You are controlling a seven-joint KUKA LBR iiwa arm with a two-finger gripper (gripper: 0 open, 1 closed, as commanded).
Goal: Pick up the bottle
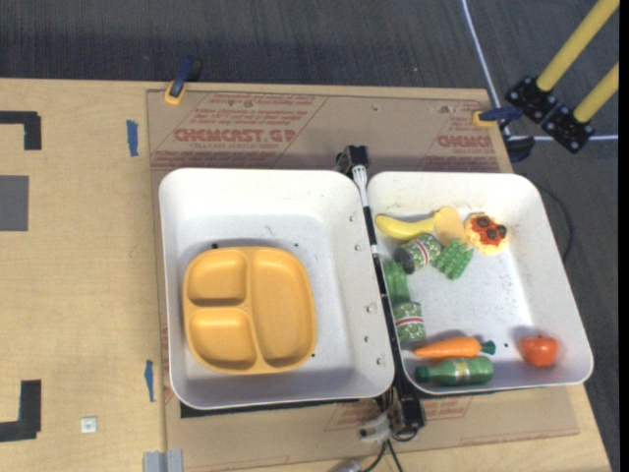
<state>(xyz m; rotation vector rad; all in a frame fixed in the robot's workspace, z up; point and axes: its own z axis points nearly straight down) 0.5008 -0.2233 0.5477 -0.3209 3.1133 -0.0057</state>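
Left bin: white and shallow, holding an orange-yellow divided plate with three compartments, set toward the bin's near left.
Right bin: white, touching the left bin along a shared middle wall; all the toy food lies in it.
Task's thing: two bottles lie in the right bin. A green bottle with a white label band lies lengthwise against the middle wall, its neck pointing far. A dark green bottle lies on its side along the near wall, pointing left to right.
Carrot: orange, lying just on the far side of the dark green bottle and parallel to it, its left end close to the base of the green bottle.
Tomato: red-orange, near right corner, apart from the carrot.
Banana: yellow, at the far left of the right bin.
Yellow fruit: just right of the banana, touching it.
Pizza-like piece: orange with dark spots, right of the yellow fruit.
Small can: green and white, tilted, just on the near side of the banana.
Ribbed green piece: beside the can, on its right.
Cardboard sheet: under both bins, clamped at its far corners.
Yellow rods: far right, slanting, with black clamps at their lower ends.
Pincer state: cannot be told.
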